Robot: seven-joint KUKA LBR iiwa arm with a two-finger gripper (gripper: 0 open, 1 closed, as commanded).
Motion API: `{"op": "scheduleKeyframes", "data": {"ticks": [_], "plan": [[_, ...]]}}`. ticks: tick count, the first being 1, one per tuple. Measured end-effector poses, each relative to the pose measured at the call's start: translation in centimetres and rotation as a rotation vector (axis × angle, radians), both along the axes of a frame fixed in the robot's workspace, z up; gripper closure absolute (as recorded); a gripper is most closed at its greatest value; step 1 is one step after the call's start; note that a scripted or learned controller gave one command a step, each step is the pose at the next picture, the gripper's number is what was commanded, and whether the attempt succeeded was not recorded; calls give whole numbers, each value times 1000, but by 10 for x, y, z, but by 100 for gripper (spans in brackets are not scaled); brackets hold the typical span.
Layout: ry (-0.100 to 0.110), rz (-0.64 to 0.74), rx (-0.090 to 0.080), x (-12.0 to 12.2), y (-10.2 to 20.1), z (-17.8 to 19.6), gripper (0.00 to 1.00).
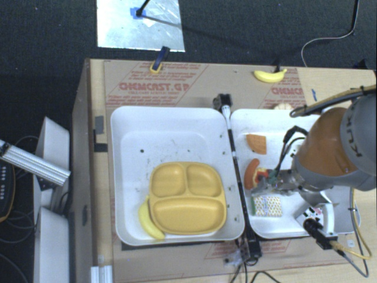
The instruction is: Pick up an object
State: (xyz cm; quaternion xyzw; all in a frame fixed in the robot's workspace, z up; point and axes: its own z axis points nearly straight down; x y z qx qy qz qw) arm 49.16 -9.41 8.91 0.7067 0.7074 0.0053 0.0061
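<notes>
Near the left wall of the right shallow white bin (277, 118), a red and orange elongated toy item (252, 173) lies closest to the tool (272, 180) and is judged the likely target. It rests on the bin floor, not lifted. Whether the tool is spread or pressed together cannot be told; the wrist hides that detail.

Progress: the grey arm with orange band (327, 149) is low over the bin, tool just beside the red item. No object is seen held, so the grasp and lift remain to be done.

Other contents of the right bin: an orange wedge-shaped block (256, 143) toward the far side, and a flat speckled white packet (267, 206) toward the near edge, just below the tool. Room between these three is tight, and the divider wall stands close on the left.

The left shallow white bin (126, 175) holds a yellow three-compartment plastic tray (187, 197) with a yellow banana (148, 221) against its near-left corner. Open floor remains at its far side.
</notes>
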Motion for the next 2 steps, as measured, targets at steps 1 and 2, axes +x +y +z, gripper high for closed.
{"op": "scheduleKeyframes", "data": {"ticks": [1, 2], "plan": [[14, 1, 1, 40, 4, -5, 0], [16, -1, 1, -5, -4, -5, 0]]}}
